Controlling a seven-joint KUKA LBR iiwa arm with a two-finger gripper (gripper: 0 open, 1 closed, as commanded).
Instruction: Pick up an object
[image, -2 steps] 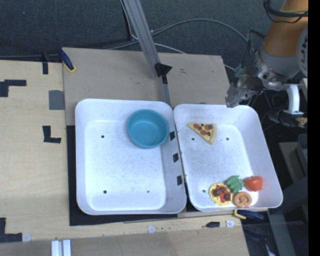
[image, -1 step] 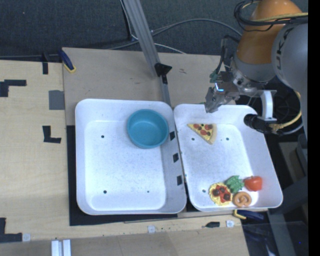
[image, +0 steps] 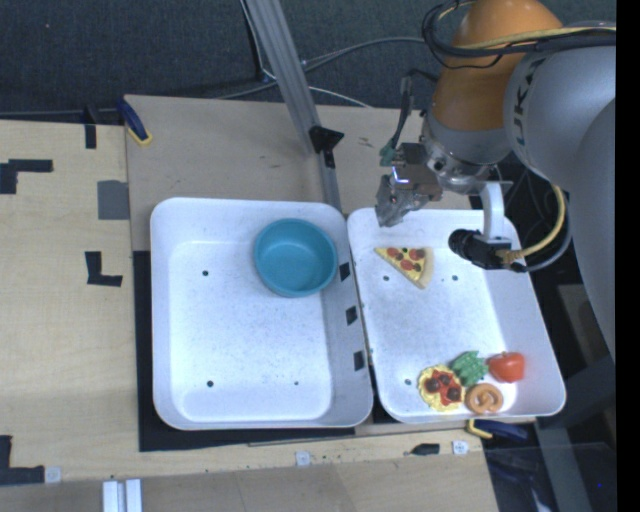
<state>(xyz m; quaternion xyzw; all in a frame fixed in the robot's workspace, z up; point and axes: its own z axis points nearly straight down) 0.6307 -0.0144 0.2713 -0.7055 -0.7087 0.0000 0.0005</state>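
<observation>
On the bench (image: 60, 330), the left bin (image: 240, 390) holds a blue bowl (image: 294, 257) near its upper right corner. In the right bin (image: 450, 320), a pizza slice (image: 405, 263) lies near the top, just below the jaws (image: 398, 208); whether they are released or clenched I cannot tell. Small toy foods (image: 470, 380) cluster at the bin's lower right.

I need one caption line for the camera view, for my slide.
Gripper hovers over the right bin's far edge near a pizza slice; blue bowl sits in left bin.
</observation>
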